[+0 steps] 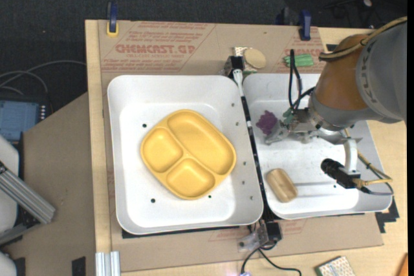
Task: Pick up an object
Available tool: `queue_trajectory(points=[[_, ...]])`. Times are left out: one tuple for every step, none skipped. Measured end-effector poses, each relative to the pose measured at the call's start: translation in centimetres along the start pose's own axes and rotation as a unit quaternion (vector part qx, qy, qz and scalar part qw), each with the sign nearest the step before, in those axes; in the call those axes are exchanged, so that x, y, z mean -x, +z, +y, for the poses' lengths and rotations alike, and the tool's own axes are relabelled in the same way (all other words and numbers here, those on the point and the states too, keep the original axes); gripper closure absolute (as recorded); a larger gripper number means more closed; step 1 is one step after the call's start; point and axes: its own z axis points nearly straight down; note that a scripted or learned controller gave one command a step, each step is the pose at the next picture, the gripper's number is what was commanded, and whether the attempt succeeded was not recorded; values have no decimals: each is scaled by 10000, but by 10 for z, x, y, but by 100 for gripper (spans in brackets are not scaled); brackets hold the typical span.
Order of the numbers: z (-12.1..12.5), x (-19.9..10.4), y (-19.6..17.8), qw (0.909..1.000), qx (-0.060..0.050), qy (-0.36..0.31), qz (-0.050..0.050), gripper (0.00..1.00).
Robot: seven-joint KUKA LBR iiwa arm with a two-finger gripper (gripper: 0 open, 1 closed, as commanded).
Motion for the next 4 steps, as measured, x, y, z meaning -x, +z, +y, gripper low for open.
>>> queue_trajectory(points=[[36,-10,-6,10000,32,12,-16,0],[64,-7,-6,10000,32,17,-17,0],[64,-7,-17,10000,38,18,-21,100],[63,-7,-16,10000,32,17,-22,0]])
